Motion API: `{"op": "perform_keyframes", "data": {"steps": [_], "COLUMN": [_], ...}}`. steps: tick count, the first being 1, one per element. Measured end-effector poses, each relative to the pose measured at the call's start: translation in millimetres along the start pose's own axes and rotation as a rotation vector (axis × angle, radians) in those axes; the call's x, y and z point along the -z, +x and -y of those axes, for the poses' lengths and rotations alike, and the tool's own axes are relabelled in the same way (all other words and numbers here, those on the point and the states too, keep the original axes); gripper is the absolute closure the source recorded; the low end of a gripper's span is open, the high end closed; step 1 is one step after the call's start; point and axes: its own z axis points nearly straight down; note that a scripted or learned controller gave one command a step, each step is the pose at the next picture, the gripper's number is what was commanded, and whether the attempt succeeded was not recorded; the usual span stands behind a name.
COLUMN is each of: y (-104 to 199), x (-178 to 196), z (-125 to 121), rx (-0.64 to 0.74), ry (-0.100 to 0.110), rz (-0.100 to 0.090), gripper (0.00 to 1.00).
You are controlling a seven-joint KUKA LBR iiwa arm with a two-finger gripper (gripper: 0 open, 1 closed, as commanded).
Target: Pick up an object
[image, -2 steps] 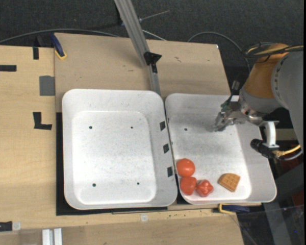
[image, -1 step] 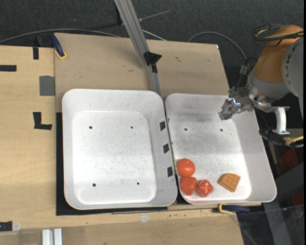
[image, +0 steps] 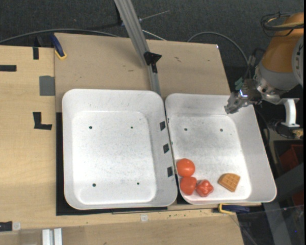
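Starting from the left: the left bin [image: 66, 137], shallow and white, beside the right bin [image: 260, 152], rims touching at the middle. Then, in the near-left corner of the right bin, three red pieces close together: a round red fruit [image: 185, 167], a second red fruit [image: 187, 185] just below it and touching, a small red lumpy piece [image: 204, 188] against that one. A little further right, apart from these, an orange waffle-like piece [image: 229, 181]. All four lying on the bin floor, so nothing picked up yet. Further right and up, the gripper [image: 233, 106] over the far-right corner of the same bin, well apart from every piece, with nothing seen in it; cannot tell whether spread or pressed together. Judged from this: grasp not begun, with travel toward one piece, descent, closing and lifting all left to do.
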Motion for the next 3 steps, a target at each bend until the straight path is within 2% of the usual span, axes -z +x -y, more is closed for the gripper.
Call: {"op": "perform_keyframes", "data": {"steps": [1, 3], "y": [0.6, 98.4], "x": [34.3, 46.3], "z": [-1.0, -17.6], "rx": [0.000, 0.004], "ry": [0.000, 0.004], "rz": [0.000, -0.002], "gripper": [1.00, 1.00]}}
